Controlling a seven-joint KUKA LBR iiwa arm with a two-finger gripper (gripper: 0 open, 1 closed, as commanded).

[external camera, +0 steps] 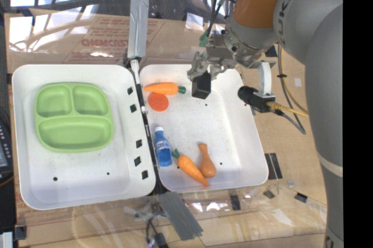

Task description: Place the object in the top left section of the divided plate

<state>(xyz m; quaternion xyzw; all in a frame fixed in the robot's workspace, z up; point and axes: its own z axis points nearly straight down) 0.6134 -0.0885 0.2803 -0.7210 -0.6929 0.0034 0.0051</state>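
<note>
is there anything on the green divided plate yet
No, the green divided plate shows only bare green in all three sections.

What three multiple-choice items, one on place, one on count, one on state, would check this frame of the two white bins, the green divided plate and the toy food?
1. Where does the green divided plastic plate lie?
A. In the left shallow white bin
B. In the right shallow white bin
C. On the cardboard behind the bins

2. How many orange toy carrots lie in the right bin?
A. One
B. Two
C. Four

3. What do the plate's sections hold?
A. A carrot
B. A blue bottle
C. Nothing

Answers:
1. A, since the plate sits at the left bin's upper left.
2. B, one carrot near the back wall and one near the front, beside the small blue bottle.
3. C, as all three sections show bare green, while the two-finger gripper hangs above the right bin.
</note>
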